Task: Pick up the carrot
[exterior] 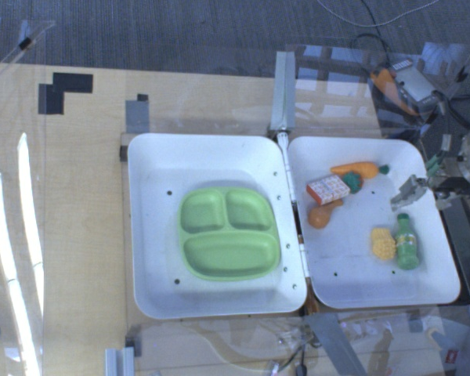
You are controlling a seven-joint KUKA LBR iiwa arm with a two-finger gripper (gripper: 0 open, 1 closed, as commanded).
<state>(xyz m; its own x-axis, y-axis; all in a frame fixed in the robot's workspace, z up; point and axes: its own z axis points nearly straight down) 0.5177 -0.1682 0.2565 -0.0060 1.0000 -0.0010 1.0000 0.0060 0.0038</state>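
Note:
The carrot, orange with a green tip at its right end, lies near the back of the right bin. My gripper hovers at the right side of that bin, to the right of and a little nearer than the carrot, just behind the green bottle. Nothing shows between its fingers.
The right bin also holds a red-and-white box, a small orange fruit, a green-and-orange item beside the box and a yellow corn piece. A green divided plate sits in the left bin. Cables and gear lie beyond the bins at the right.

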